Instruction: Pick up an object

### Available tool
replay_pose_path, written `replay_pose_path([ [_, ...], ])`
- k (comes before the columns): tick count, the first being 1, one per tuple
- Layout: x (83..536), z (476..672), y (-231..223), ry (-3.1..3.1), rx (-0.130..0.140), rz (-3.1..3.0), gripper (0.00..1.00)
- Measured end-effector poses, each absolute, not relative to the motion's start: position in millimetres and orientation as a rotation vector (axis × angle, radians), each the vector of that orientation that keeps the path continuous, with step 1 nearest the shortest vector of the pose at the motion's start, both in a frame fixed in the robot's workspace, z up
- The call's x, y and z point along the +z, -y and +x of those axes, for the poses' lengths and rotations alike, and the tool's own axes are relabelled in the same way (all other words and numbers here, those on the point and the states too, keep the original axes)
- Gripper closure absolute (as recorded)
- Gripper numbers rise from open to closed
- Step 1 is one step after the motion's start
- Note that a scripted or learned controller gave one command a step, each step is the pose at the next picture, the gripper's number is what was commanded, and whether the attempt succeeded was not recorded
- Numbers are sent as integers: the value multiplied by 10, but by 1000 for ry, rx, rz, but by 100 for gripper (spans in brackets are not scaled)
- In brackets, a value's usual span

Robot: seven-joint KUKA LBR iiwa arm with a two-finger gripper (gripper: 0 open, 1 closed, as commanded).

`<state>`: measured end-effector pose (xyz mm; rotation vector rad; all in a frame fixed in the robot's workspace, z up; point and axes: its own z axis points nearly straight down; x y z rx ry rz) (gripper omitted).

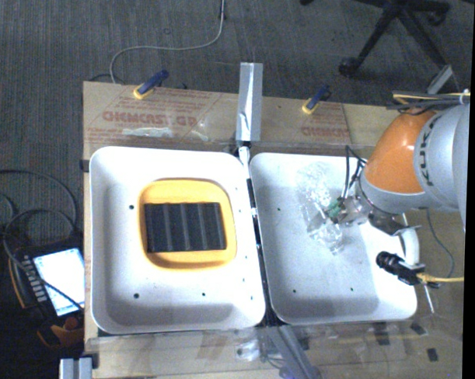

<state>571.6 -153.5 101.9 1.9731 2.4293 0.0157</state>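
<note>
Left bin (109,297): a rounded rectangular yellow tray (188,223) with a dark ribbed insert lies flat at centre, long axis across the bin. Right bin (296,296): a crumpled clear plastic item (321,211), glossy and irregular, runs roughly top to bottom. The gripper (347,210) sits at its right edge; finger state cannot be determined. Grey arm (445,157), orange band.

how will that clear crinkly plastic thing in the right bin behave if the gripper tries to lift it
The clear plastic wrapper looks thin and creased, so it is probably floppy and very light. Its glossy surface suggests it may slip between fingers. Lying crumpled on the right bin floor, it would likely slide or deform rather than roll.
</note>
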Motion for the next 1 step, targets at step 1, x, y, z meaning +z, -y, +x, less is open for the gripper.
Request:
replay_pose_path([
  [1, 1833, 6165, 915, -2291, -8, 2155, 100],
])
